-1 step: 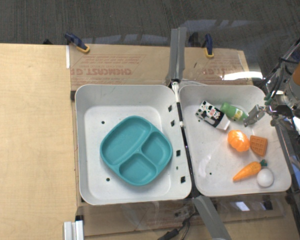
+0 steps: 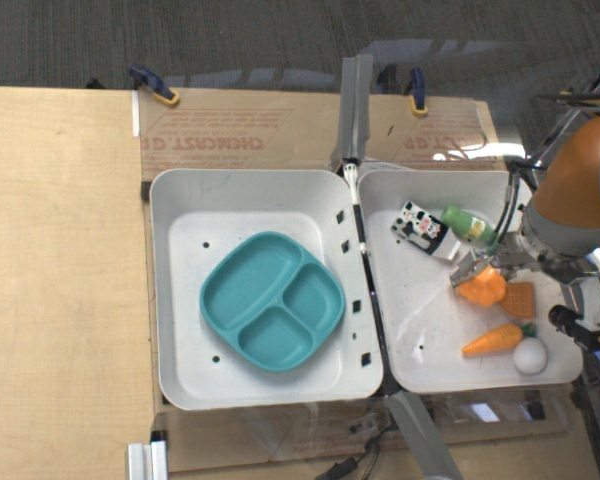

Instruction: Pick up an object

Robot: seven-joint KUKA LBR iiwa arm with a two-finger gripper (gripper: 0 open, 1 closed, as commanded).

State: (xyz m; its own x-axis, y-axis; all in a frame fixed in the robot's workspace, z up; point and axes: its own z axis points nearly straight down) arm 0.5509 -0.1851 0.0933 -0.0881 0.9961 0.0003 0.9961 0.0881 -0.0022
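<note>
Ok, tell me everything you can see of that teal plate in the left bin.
The teal divided plate looks like matte plastic, a rounded square with three compartments: one large and two smaller, split by raised ridges. It lies flat and face up, turned at an angle to the walls of the left bin, near the middle of the floor and slightly toward the front. Nothing sits in its compartments. It touches only the bin floor, apart from the gripper over in the right bin.

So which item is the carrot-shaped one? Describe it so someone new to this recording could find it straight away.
Look in the right bin, along its near edge. The toy carrot lies there on its side, beside a white ball. Unlike the chunkier orange piece under the end effector, it is long and tapers to a point.
</note>
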